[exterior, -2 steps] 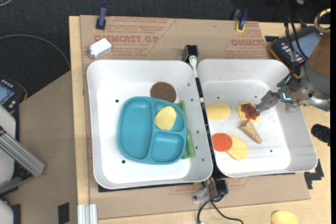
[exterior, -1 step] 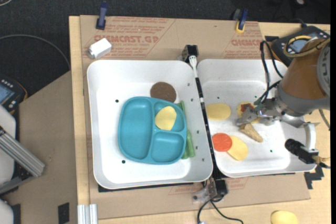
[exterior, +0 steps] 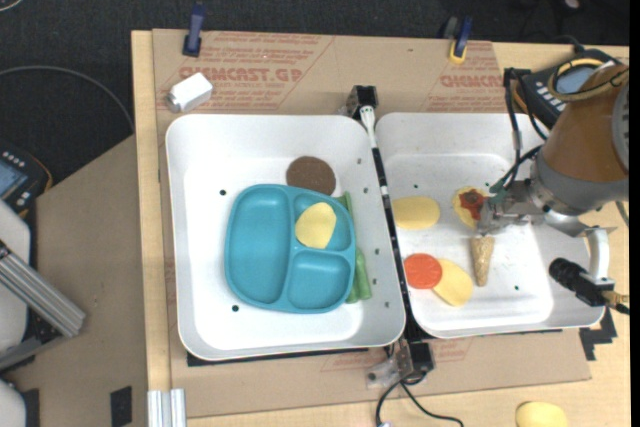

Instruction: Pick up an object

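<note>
The arm comes in from the right, and my gripper [exterior: 492, 215] is low over the middle of the right bin [exterior: 530, 315]. It sits right beside a small red and yellow object [exterior: 466, 204], just to that object's right. A tan cone-shaped piece [exterior: 482, 259] lies directly below the gripper. Further left in the same bin are a yellow oval piece [exterior: 415, 212], a red disc [exterior: 423, 270] and a yellow wedge [exterior: 454, 285]. Whether anything is gripped is hidden by the wrist.
The left bin [exterior: 200, 215] bears a blue divided plate [exterior: 270, 250] with a yellow piece [exterior: 317, 225] on it, a brown disc [exterior: 311, 175] behind it and a green strip [exterior: 358, 265] at its right edge. A black divider [exterior: 378, 175] runs between the bins.
</note>
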Motion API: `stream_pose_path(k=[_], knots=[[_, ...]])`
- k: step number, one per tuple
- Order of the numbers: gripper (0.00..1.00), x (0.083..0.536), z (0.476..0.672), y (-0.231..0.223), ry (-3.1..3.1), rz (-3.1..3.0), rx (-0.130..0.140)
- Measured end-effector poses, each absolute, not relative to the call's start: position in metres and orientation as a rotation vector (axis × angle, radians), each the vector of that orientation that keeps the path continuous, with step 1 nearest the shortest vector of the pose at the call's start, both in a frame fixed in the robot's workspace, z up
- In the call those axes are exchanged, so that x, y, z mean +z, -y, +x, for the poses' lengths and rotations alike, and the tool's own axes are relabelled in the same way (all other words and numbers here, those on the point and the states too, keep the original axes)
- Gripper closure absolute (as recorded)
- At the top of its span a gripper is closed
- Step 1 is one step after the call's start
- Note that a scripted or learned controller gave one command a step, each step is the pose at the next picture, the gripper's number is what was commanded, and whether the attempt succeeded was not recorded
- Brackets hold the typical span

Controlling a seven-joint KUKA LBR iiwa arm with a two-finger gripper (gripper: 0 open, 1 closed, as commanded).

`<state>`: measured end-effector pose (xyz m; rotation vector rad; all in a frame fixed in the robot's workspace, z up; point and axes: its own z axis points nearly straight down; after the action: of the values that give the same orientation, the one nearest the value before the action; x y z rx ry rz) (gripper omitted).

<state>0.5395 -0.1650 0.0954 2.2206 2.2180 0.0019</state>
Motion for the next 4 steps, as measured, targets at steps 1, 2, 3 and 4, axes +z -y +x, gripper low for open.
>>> stream_pose_path(k=[1, 2, 3, 4], knots=[[1.0, 0.207, 0.564, 0.067, -2.227, 2.204, 0.016], [1.0, 0.223, 0.518, 0.001, -2.232, 2.218, -0.001], [1.0, 0.377, 0.479, -0.016, -2.221, 2.209, 0.02], [1.0, 0.338, 0.479, 0.033, -2.219, 2.229, -0.005]])
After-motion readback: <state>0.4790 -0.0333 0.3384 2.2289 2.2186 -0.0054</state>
